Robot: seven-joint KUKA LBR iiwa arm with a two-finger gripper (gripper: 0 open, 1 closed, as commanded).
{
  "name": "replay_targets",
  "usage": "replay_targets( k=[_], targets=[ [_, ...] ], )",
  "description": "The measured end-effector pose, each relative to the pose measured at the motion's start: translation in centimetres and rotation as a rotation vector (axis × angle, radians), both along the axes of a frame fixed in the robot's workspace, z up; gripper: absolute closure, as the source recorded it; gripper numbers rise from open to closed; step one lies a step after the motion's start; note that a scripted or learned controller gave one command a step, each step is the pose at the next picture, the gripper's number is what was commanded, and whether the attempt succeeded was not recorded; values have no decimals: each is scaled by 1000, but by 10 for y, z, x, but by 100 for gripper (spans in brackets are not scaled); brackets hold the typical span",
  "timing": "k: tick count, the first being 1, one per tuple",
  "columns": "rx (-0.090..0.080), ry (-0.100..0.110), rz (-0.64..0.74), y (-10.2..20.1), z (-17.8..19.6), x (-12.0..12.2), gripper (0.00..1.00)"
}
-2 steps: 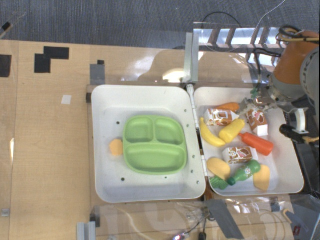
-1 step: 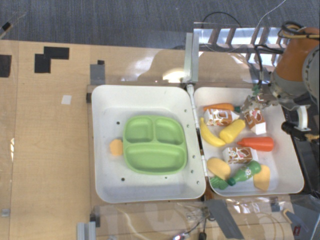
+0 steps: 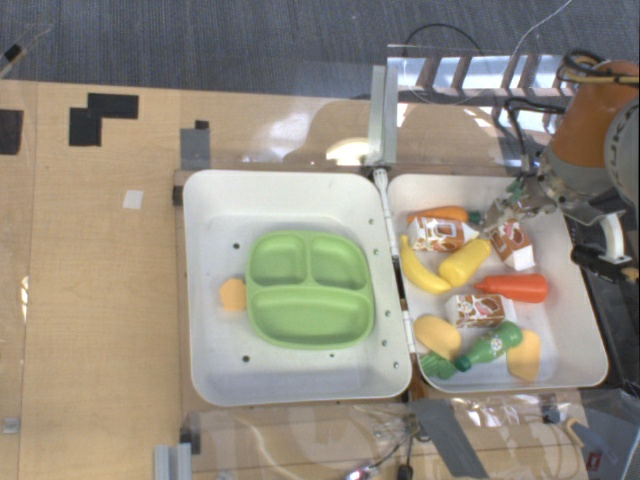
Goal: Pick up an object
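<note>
A: Where is the arm?

B: The gripper [image 3: 517, 200] hangs over the far right part of the right bin [image 3: 590, 363], just above a small brown-and-white carton [image 3: 510, 243]. Whether it is spread or pinched, I cannot tell; the tip is a blur of metal.

A: What lies in that bin?

B: 2 more little cartons [image 3: 436, 234] [image 3: 477, 310], a banana [image 3: 420, 270], a yellow bottle [image 3: 465, 261], an orange carrot [image 3: 512, 287], a green bottle [image 3: 490, 347], and what may be a lemon [image 3: 438, 335].

A: And the left bin [image 3: 205, 298]?

B: A green tray [image 3: 308, 289] with 3 compartments sits in the middle, a small orange piece [image 3: 232, 294] touching its left edge.
</note>
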State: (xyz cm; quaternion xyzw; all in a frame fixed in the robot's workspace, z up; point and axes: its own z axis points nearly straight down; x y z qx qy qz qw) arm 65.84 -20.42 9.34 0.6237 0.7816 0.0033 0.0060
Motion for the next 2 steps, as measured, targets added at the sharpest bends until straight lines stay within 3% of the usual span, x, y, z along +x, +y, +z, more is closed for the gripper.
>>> replay_targets(
  k=[1, 2],
  targets=[
    [-3, -7, 69, -1, 1, -37, 100],
    [2, 5, -44, 68, 115, 12, 100]
  ],
)
